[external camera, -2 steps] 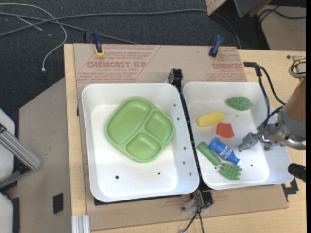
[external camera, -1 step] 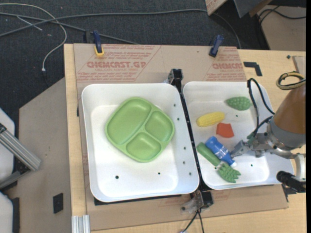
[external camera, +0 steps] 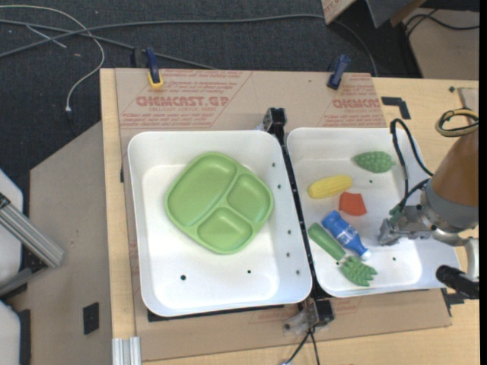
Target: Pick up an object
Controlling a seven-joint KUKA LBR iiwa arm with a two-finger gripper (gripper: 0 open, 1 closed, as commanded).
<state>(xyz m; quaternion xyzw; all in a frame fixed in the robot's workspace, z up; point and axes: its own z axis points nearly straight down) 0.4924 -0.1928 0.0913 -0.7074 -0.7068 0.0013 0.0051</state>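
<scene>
The right bin (external camera: pixel 327 280) holds a yellow corn cob (external camera: pixel 329 186), a red block (external camera: pixel 351 203), a green leaf-shaped toy (external camera: pixel 374 160), a blue bottle (external camera: pixel 345 235) and a green stalk with a leafy end (external camera: pixel 341 255). My gripper (external camera: pixel 390 232) is low over the right part of this bin, just right of the blue bottle and below the red block. Nothing shows between its fingers. The arm's orange band (external camera: pixel 462 175) rises above it at the right edge.
The left bin (external camera: pixel 152 280) holds a light green divided plate (external camera: pixel 219 201). A black cable (external camera: pixel 407 162) loops over the right bin's far side. Clamps (external camera: pixel 154 71) sit at the board's back edge.
</scene>
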